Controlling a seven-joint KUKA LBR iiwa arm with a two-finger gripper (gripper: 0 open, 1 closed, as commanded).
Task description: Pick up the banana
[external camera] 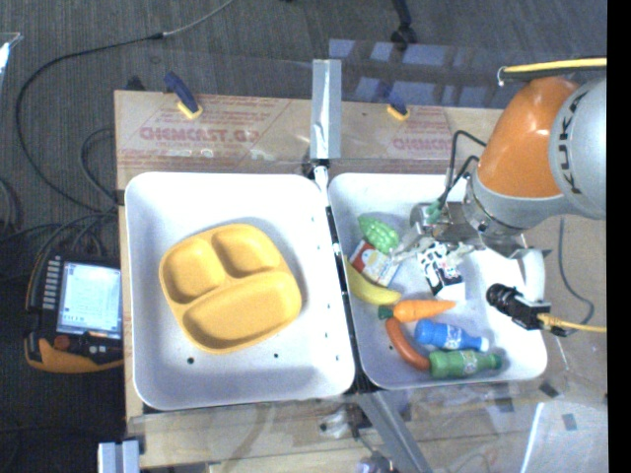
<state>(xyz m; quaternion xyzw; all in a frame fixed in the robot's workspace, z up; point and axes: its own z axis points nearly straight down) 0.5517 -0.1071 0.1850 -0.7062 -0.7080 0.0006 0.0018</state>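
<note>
Grabbing the banana (372, 289) could go wrong because toys crowd it in the right bin (537, 358), and I cannot tell if the jaws are open.

A yellow three-compartment tray (232, 286) lies in the left bin (148, 363), tilted a little against the bin's edges. In the right bin (532, 363), a carrot (422, 309) lies just above a blue bottle (449, 336) and a green bottle (463, 364), with a sausage (405, 344) to their left. A handheld screen unit (77, 310) sits on the floor left of the bench, and blue clamps (181, 91) grip the bench's far edge.
</note>
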